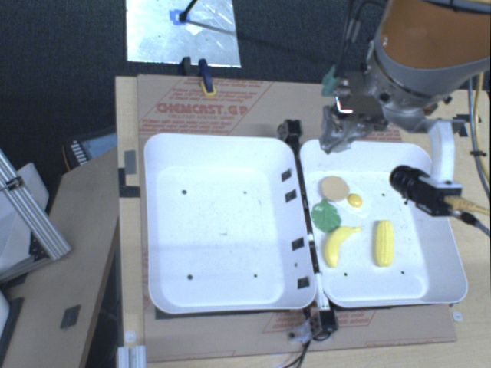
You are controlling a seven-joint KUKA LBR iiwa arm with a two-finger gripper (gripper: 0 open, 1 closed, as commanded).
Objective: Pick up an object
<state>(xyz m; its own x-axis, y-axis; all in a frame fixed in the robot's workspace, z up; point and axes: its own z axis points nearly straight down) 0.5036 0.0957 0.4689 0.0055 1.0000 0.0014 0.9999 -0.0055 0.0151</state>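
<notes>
The right bin (437, 278) holds several small items: a tan round disc (334, 188), a small yellow piece (354, 201), a green leafy piece (326, 217), a yellow banana (338, 244) and a yellow corn cob (383, 242). My gripper (337, 138) hangs above the far left corner of the right bin, a little beyond the tan disc. Nothing shows between its fingertips. The grey and orange arm comes in from the upper right.
The left bin (222, 221) lies beside the right one, joined by black clips (295, 221) along the divide. A black cylindrical part (418, 186) on a white bracket overhangs the right bin's far right side. A shiny plate (182, 20) lies beyond the bench.
</notes>
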